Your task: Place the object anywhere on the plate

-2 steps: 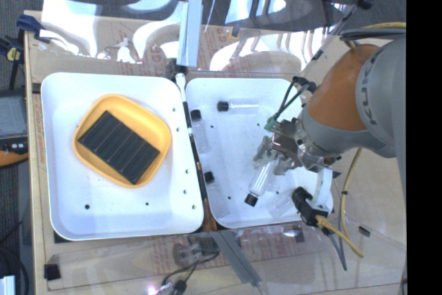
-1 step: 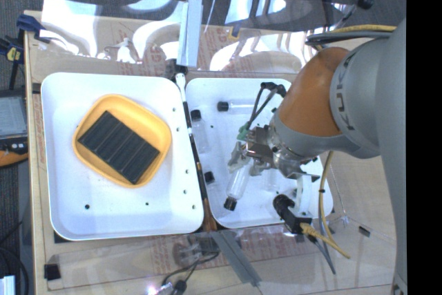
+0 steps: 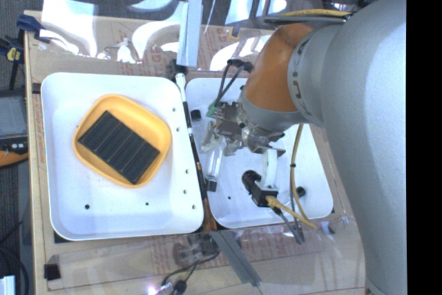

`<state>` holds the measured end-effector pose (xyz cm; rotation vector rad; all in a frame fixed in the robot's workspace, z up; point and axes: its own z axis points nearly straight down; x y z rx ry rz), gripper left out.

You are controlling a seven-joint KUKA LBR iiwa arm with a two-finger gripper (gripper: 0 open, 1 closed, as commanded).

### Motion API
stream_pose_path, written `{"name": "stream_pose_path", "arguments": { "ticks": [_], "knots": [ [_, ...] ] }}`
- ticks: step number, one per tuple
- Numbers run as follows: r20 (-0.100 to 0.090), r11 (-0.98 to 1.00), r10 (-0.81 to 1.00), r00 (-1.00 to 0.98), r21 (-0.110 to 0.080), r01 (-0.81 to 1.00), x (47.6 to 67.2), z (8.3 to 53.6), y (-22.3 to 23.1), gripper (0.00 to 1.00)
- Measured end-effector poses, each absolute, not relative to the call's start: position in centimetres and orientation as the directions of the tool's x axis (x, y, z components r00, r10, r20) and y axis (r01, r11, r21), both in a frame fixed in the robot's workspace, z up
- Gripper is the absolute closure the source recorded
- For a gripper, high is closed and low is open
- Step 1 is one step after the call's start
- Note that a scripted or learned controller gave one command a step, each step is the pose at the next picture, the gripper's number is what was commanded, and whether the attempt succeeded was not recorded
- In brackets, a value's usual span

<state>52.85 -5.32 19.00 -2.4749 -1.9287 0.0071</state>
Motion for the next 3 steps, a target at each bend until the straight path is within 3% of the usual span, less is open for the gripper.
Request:
{"name": "stream_pose_path", "arguments": {
  "ticks": [1, 2, 3],
  "knots": [
    [0.000, -0.162, 0.987, 0.162, -0.004, 0.987, 55.59, 19.08, 0.08, 1.00],
    [0.000, -0.162, 0.987, 0.162, -0.004, 0.987, 55.59, 19.08, 0.07, 0.00],
    [0.000, -0.154, 0.988, 0.154, -0.008, 0.988, 55.58, 19.98, 0.14, 1.00]
  ]
}}
